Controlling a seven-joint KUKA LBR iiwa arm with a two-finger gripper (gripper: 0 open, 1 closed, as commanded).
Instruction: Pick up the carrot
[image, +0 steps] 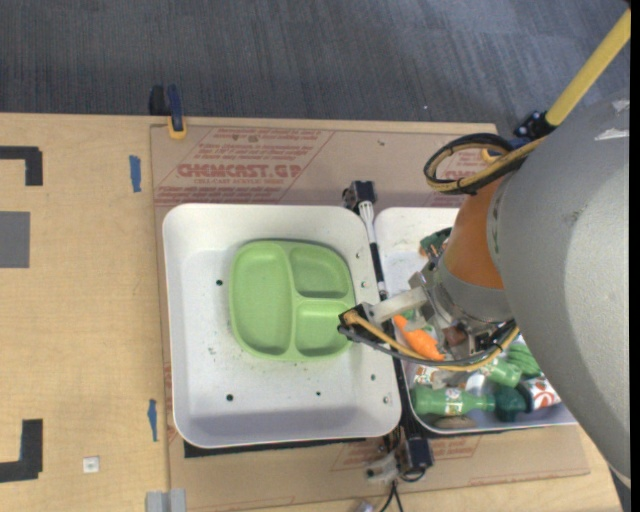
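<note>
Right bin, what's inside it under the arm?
In the right bin, an orange carrot lies near the left wall, with green bottles toward the front. The arm covers the rest, so anything beneath it cannot be seen.

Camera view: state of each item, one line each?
carrot: in the right bin, lying under the arm's wrist, partly hidden.
green plate: flat in the left bin, compartments bare.
green bottle: on its side in the right bin.
tool: hidden behind the wrist.
</note>
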